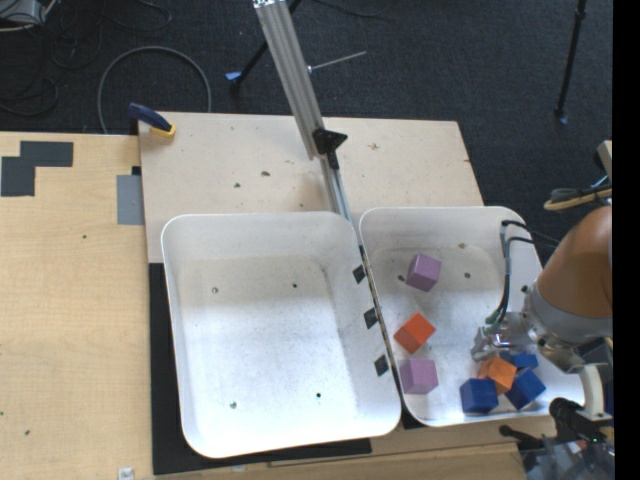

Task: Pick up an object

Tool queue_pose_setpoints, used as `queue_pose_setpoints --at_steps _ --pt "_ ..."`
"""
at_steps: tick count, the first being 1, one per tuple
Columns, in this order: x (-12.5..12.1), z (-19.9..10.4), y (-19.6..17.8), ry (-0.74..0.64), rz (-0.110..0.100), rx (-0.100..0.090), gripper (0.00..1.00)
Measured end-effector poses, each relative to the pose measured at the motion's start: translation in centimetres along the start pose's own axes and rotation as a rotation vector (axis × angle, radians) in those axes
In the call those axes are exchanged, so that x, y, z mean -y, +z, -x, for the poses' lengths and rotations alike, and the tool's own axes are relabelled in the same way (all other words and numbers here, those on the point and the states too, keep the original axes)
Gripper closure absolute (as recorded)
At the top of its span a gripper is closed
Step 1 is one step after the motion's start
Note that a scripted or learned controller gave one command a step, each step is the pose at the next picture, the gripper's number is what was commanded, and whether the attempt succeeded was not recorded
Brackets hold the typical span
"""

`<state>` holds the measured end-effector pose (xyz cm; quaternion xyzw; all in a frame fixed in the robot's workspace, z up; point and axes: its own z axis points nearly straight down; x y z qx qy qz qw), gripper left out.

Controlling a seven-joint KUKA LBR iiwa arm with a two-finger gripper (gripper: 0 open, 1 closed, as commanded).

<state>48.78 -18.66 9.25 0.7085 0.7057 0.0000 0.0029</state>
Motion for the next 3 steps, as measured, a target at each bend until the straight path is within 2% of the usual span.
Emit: queue_pose_setpoints --at_steps 1,2,3 --pt "0.0 -0.4 0.0 -0.001 -0.003 -0.008 0.0" --pt "-6.8 -0.3 0.1 -0.007 -0.001 -0.004 0.0" --pt "-12.9 -4.7 0.2 -0.009 -0.002 -0.006 0.0"
